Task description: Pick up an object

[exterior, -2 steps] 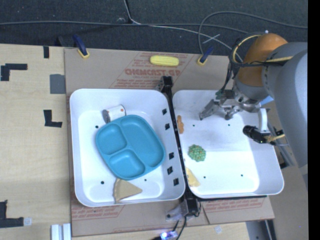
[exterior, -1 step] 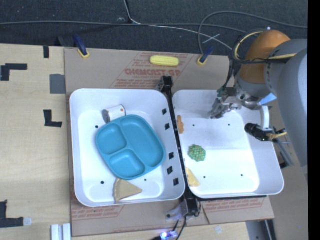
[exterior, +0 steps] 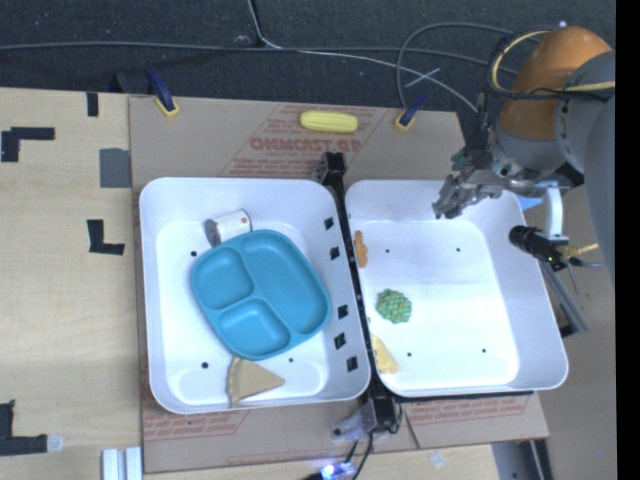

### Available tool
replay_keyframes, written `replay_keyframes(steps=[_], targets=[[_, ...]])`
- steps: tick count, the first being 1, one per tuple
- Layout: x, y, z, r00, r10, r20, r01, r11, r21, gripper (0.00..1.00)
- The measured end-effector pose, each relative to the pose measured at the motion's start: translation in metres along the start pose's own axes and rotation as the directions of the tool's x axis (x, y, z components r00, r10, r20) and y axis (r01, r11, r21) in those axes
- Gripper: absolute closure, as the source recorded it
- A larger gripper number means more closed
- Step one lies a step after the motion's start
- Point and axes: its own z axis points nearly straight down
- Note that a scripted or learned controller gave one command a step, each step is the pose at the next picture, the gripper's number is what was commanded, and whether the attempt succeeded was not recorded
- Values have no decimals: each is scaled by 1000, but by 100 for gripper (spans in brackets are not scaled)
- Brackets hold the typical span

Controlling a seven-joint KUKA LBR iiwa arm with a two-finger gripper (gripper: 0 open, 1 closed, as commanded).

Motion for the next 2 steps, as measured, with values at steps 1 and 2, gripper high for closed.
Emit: replay_keyframes(steps=[1, 2], targets=[[0, 1, -53, 1000, 0, 0, 0, 1000, 1, 100], [58, 2, -58, 1000, -5, -3, 5, 1000, 4, 100]])
